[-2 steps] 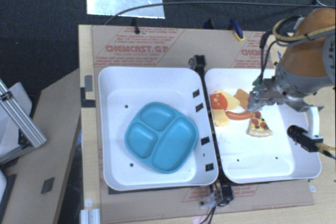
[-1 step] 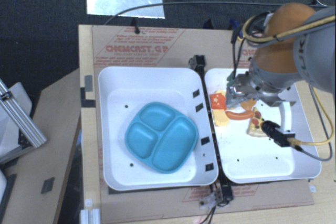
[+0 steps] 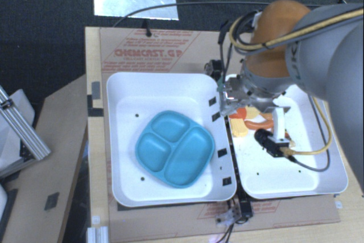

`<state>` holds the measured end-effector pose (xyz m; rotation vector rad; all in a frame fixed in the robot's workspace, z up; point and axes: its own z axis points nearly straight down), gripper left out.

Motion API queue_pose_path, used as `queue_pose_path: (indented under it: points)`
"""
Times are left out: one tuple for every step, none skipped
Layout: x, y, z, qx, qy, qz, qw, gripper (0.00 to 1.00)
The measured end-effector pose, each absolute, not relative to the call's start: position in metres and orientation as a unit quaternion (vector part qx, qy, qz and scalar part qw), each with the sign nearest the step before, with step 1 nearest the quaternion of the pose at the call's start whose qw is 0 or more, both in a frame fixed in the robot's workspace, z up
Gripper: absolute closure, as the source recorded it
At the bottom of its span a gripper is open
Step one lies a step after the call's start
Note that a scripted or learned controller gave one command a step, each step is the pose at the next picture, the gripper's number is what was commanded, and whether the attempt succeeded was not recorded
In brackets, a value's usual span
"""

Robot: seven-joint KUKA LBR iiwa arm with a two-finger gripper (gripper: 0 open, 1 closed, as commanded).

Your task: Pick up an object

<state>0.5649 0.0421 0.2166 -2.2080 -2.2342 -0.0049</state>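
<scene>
My gripper (image 3: pixel 252 106) reaches down into the right bin (image 3: pixel 296 179), near that bin's far left part, and the grey arm covers most of it from above. Several small items lie packed together right under it: a red piece (image 3: pixel 237 114), an orange piece (image 3: pixel 260 122) and a pale yellow piece (image 3: pixel 240 128). The gripper is directly over or touching this cluster, and I cannot see whether any item is held. A blue divided plate (image 3: pixel 174 148) lies flat in the middle of the left bin (image 3: pixel 131 94), apart from the gripper.
The two bins meet along a ridge with black clips (image 3: pixel 220 152). The bench of brown board (image 3: pixel 149 51) runs behind the bins. A metal frame (image 3: pixel 23 134) stands at the far left. The arm's bulk overhangs the back of the right bin.
</scene>
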Motion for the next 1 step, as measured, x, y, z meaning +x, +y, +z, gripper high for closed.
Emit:
queue_pose_path:
  points:
    - [0.5707,0.0955,0.2304,-0.703,-0.711,-0.0016,0.0,1.0]
